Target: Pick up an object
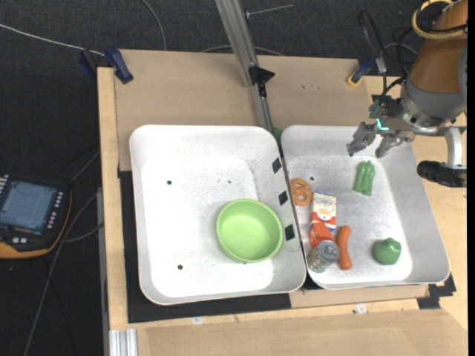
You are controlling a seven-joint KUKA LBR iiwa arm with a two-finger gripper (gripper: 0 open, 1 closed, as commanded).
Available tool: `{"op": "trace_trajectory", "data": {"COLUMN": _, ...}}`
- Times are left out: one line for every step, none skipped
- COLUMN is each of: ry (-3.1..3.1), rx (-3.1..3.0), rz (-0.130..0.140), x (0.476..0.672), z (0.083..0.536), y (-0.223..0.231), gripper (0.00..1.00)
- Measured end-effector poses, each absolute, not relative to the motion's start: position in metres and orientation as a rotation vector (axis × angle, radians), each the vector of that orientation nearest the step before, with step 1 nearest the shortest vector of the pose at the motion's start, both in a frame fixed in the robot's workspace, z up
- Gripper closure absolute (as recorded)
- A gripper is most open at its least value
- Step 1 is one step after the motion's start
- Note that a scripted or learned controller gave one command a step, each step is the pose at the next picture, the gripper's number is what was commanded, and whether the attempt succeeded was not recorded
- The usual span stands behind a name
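The two-finger gripper hangs open over the right white bin, just above a ridged green plastic object.

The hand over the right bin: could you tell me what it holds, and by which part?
Nothing: the hand hovers open above the right bin, apart from the green object.

This looks like a robot lab, not a home. A big grey and orange robot arm reaches over a plain brown counter. Blue clamps grip the counter's far edge. A metal pole stands behind the two white bins. Left of the counter, a control pad with a screen lies on dark carpet, with thin cables nearby.
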State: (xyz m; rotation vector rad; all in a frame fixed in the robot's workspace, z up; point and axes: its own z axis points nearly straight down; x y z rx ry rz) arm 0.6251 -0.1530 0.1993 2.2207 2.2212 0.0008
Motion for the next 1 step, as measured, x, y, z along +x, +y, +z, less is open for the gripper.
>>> {"op": "trace_trajectory", "data": {"ry": 2.221, "rx": 2.221, "rz": 0.001, "x": 0.6251, "z": 0.1993, "y": -0.153, "gripper": 0.0}}
